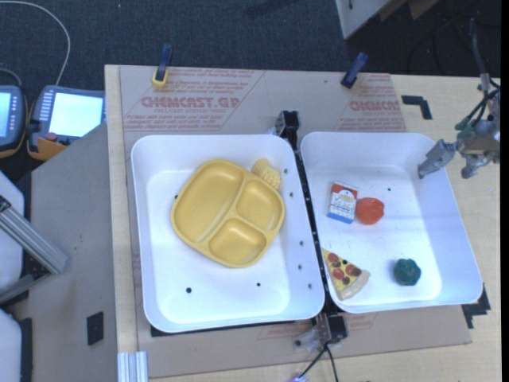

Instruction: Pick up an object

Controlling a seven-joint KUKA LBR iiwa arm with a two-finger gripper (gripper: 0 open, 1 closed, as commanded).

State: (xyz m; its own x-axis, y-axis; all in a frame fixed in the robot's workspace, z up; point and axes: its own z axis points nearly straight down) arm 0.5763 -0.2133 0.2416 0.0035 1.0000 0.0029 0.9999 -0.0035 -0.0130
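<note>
On my feed the left white plastic bin [159, 237] carries a yellow three-section plastic tray [228, 212], and the right white plastic bin [445, 237] has a small red-and-white carton [343, 202] touching an orange-red ball [370, 210], a toy pizza slice [345, 273] and a dark green lump [407, 271]. I see the grey metal tool [452, 154] over that bin's far right corner, well apart from them, fingers spread with nothing between.

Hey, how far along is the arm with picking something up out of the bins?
Nothing looks picked yet. The gripper sits at the right bin's far right rim, with nothing seen between its fingers. The small carton, red ball, pizza slice and green piece all lie in that bin. Left to do: move over one, close on it and lift.
</note>
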